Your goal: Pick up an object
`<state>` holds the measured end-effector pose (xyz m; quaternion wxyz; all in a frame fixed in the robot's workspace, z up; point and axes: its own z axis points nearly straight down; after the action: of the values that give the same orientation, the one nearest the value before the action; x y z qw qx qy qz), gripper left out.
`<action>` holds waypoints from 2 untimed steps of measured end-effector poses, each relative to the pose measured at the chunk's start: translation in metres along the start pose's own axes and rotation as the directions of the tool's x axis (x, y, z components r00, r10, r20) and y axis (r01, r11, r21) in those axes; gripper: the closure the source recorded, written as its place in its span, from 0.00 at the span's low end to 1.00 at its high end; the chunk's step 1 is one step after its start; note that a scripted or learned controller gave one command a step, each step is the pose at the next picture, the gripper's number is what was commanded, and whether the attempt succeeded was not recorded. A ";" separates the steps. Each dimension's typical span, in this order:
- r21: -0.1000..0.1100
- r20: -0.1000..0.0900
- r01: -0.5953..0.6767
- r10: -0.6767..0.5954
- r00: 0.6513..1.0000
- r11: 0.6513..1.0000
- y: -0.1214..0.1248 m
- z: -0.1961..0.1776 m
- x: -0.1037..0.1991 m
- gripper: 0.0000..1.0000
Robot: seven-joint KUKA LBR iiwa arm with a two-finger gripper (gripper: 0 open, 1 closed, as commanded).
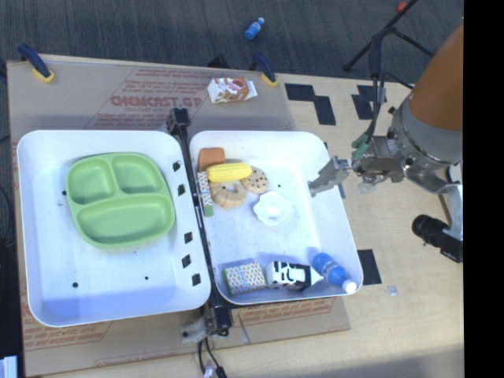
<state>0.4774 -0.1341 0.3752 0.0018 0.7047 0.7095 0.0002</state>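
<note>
The right bin (335, 235) holds a yellow corn cob (228, 172), an orange piece (210, 157), a cookie (255, 183), a tan ring-shaped pastry (229, 197) and a white cup (272, 209). Along its near wall lie a patterned box (243, 276), a black-and-white carton (289, 274) and a blue bottle (331, 272). My gripper (324, 179) hangs over the bin's right rim, to the right of the white cup and above the bin floor. Nothing is visibly in it.
The left bin (39, 290) carries a green divided plate (120, 198). A snack packet (231, 90) lies on the cardboard behind the bins. Blue clamps (265, 68) grip the board's far edge. A small blue bottle (253, 28) lies on the carpet.
</note>
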 end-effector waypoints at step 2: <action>0.007 -0.003 -0.001 0.001 1.000 1.000 -0.002 0.208 0.007 0.00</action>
<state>0.4758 -0.1273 0.1675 -0.0020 0.7050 0.7092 -0.0012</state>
